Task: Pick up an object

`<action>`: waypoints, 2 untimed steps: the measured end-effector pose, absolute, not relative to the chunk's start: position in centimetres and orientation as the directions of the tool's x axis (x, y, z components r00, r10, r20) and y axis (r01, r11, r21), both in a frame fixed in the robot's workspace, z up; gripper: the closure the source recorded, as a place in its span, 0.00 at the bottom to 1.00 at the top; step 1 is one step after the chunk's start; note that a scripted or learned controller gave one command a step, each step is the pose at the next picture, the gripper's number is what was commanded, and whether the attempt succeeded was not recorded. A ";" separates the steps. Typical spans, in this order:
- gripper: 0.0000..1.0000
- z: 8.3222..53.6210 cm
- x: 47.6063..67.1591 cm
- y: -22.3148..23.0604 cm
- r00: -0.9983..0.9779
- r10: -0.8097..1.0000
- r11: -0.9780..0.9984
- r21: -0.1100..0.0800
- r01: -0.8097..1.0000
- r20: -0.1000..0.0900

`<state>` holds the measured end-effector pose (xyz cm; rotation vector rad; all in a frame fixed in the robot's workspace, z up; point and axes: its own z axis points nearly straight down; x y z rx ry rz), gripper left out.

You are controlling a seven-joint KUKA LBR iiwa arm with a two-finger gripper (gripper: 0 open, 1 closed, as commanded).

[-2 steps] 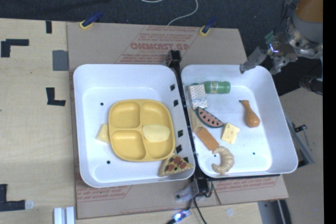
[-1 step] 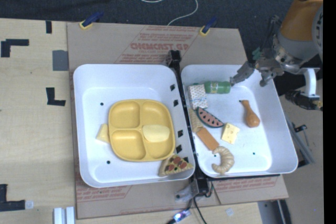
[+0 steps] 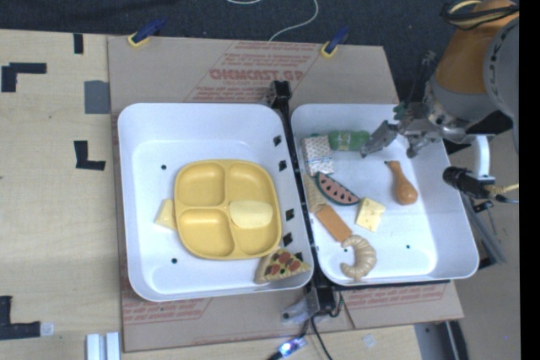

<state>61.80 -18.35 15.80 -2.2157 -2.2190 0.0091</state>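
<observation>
Grey gripper (image 3: 395, 141) above right bin (image 3: 451, 253)

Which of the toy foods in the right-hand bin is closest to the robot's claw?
The brown drumstick, just below the gripper; the green piece lies slightly farther left.

Arm (image 3: 485, 55) cut off at right edge

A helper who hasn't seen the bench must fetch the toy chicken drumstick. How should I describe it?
Go to the right bin. Near its right wall lies the drumstick, just below the gripper. It alone is orange-brown and club-shaped, with a thin pale handle.
</observation>
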 end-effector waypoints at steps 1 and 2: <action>0.00 9.6 61.9 -17.5 -0.002 1.000 0.002 -0.008 1.000 0.001; 0.00 8.4 61.9 -17.5 -0.003 1.000 0.003 -0.002 1.000 -0.002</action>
